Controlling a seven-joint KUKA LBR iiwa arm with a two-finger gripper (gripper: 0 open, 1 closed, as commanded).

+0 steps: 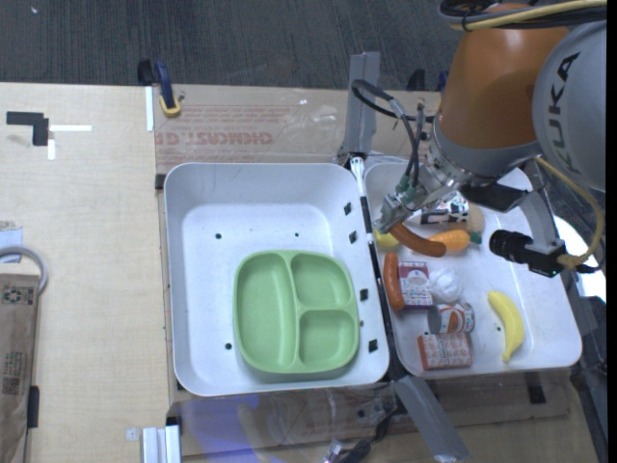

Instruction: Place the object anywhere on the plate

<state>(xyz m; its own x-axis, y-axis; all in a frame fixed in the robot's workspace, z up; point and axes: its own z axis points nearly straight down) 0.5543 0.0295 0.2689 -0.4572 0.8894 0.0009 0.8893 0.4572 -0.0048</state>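
- Arm [540, 75] cut off by the top and right edges, only the orange band and part of the grey casing showing.
- Gripper [403, 208] a blur of cables and metal, fingertips too muddled to read as spread or closed.
- Back corner of the right bin [549, 350] hidden behind the wrist.
- Labels on the small cartons [445, 351] too tiny to read.
- Brown bag [17, 355] sliced off by the left edge.
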